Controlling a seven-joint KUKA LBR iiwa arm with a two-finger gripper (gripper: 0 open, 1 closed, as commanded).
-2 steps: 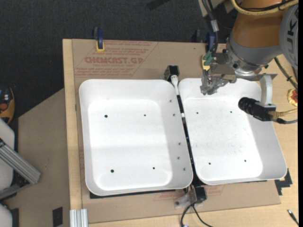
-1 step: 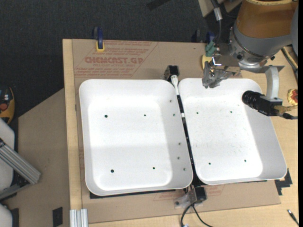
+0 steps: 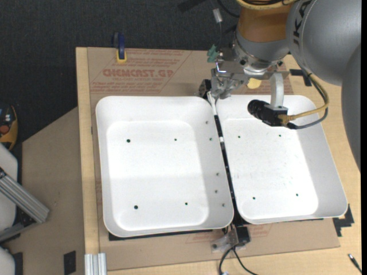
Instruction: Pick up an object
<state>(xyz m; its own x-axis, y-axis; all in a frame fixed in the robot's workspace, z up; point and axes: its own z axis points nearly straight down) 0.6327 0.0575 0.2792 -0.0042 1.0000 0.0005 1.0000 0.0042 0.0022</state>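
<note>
Only likely candidate for the pick: a small pale-yellow piece (image 3: 253,83), just to the view's right of the gripper (image 3: 217,94), tucked under the wrist near the far rim of the right bin (image 3: 334,179). Too small and too hidden to say whether a loose object or a bit of the robot. Same for its long axis and heading: cannot tell, with just a rounded patch to go on.

Gripper poised low over the far corner where the two bins meet, tip close to the seam. Released or clenched: cannot tell from this angle.

Judged barely begun: no lift made, no grasp confirmed. Left to do, on that reading: settle on the target, close on it, raise it clear of the rim.

Below the gripper in the view, toward the camera, bare white floors of both bins, marked with small dark dots. Left bin (image 3: 101,132) off to the gripper's view-left. Under both, a board (image 3: 152,73) printed CHEMCAST GP, and well off to the view's left of the gripper, a blue clamp (image 3: 119,40) at the board's far edge.
</note>
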